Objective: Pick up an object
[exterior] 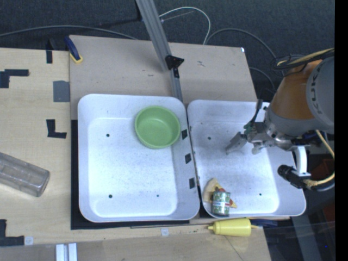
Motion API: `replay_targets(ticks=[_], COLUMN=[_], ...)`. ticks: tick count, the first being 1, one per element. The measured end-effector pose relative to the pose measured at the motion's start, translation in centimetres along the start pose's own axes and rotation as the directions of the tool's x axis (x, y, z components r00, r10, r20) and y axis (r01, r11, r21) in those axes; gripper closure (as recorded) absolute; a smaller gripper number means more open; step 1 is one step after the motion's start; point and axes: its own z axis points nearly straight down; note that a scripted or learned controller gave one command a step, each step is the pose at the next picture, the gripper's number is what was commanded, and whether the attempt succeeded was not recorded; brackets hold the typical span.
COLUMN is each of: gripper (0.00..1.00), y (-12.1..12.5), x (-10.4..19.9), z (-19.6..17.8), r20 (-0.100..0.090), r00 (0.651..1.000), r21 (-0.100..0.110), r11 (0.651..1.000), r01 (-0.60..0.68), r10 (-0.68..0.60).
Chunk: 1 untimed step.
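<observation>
Here, camera view: arm (304, 99) enters from 3 o'clock, grey body with orange band, wrist bent down over the right bin (217, 113). Gripper (246, 144) hangs over that bin's middle, fingers pointing toward 8 o'clock; the two fingers look spread apart with nothing between them, though they're small and a bit blurred. Cables loop off the wrist at 4 o'clock.

Objects: green bowl (157, 126), round, smooth plastic, sits upright in the left bin (98, 162) toward its 1 o'clock corner. Small can (220, 203), cylindrical with green label, lies in the right bin at its 7 o'clock corner, touching a tan and orange scrap that's hard to identify. Both well apart from the gripper. Yellow bottle (234, 228), soft-looking plastic, lies on its side on the bench just outside the right bin's 6 o'clock rim. Clear ribbed plastic container (20, 174) at the frame's 9 o'clock, cut off by the edge. Bins matte white, speckled. Metal pole (157, 34) slants across from 12 o'clock.
</observation>
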Motion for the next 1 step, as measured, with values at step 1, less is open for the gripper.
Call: replay_targets(ticks=[1], gripper=[0.00], y=[0.08], x=[0.01], z=[5.13], r20=[0.004], r00=[1.000], r21=[-0.009], r11=[1.000], r01=[0.000], r10=[0.000])
